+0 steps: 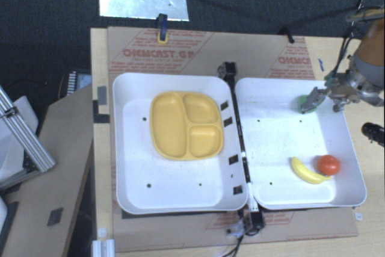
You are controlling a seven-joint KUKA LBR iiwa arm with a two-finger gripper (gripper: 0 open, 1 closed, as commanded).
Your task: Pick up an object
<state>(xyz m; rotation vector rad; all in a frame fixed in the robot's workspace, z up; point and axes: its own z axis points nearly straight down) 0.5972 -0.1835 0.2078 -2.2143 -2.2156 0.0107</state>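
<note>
My gripper (323,99) sits over the upper right part of the right bin (283,189), reaching in from the right edge, with the orange band of my arm (370,45) just above the wrist. The two fingers are spread apart, one toward the left and one toward the right, with nothing gripped between them. A small green object (304,103) lies in the bin touching or just beside the left fingertip; it is too small to identify. Near the lower right corner of the same bin, well apart from my gripper, a banana (307,171) lies flat with a tomato (328,164) touching its right end. The left bin (129,189) holds a yellow divided plate (185,125) with three compartments, lying near its centre.
</note>
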